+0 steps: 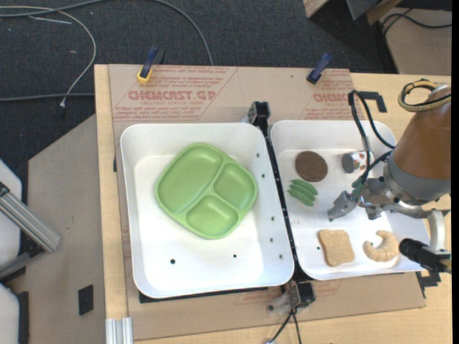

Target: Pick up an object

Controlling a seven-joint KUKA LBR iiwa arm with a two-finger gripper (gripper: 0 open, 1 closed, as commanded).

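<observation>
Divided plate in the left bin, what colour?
Light green; the divided plate shows plainly in the camera view, lying in the left bin.

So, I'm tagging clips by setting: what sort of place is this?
Probably a robotics lab bench: two shallow white bins on clamped cardboard, toy food like a tan bread slice, and loose cables on dark carpet.

The light is bright and even. The two shallow white plastic bins (143, 264) look slightly overexposed, shadows are soft, and the whole picture is slightly blurry.
</observation>
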